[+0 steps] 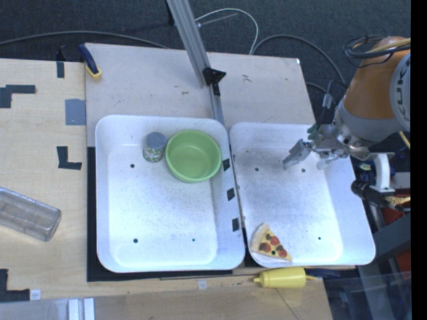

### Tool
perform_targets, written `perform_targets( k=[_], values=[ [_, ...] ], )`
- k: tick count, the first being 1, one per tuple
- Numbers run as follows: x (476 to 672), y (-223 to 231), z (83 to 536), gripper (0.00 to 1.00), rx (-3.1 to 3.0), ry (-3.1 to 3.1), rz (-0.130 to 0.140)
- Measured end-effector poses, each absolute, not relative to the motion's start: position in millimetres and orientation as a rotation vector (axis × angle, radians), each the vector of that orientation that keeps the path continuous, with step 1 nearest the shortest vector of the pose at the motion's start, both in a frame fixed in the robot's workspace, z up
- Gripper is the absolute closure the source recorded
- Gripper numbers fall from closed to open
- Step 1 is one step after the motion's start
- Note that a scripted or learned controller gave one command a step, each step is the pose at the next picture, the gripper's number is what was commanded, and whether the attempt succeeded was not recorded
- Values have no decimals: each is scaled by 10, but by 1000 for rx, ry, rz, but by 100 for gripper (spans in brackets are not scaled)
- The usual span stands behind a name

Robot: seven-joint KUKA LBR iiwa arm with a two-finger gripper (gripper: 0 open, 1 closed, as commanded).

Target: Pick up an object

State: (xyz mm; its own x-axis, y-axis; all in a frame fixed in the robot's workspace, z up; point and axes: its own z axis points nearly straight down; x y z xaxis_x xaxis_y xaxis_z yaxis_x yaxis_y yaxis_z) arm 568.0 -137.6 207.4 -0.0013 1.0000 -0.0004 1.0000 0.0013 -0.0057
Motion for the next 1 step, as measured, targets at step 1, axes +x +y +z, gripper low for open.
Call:
perform_targets(
  k=[1],
  values=[
    [5656, -1289, 1598, 0, -2216, -2220, 7]
  ],
)
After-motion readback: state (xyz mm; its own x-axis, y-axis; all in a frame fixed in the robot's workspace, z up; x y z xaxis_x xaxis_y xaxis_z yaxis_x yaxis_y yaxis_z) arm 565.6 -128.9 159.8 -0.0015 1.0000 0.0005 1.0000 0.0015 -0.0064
